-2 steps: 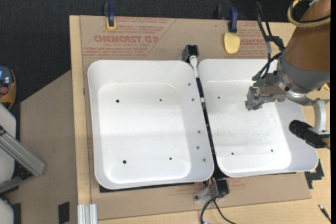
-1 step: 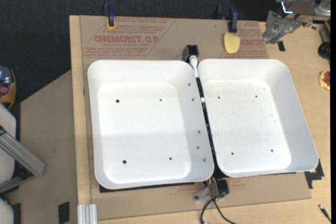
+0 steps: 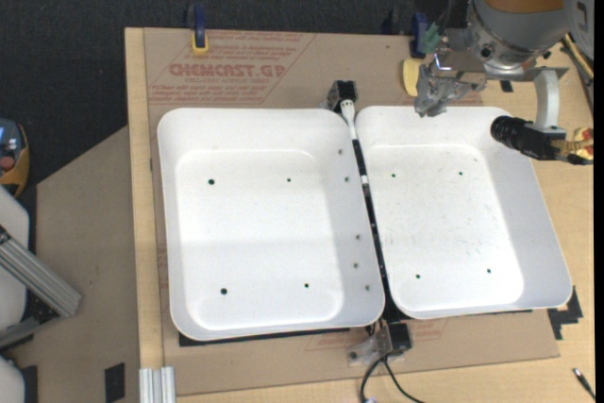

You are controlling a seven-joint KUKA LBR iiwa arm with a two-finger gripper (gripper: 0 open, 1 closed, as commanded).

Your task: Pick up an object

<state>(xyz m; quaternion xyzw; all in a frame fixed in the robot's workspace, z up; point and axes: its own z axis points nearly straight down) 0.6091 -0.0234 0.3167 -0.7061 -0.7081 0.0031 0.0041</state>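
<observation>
The hand (image 3: 432, 101) hung over the right bin's (image 3: 528, 293) far rim, its grip unreadable, with no pickable object I could judge.

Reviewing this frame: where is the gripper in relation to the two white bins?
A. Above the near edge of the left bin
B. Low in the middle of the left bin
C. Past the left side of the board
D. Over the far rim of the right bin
D: the gripper hangs at the far rim of the right bin, near its far-left corner, well away from the left bin.
</observation>
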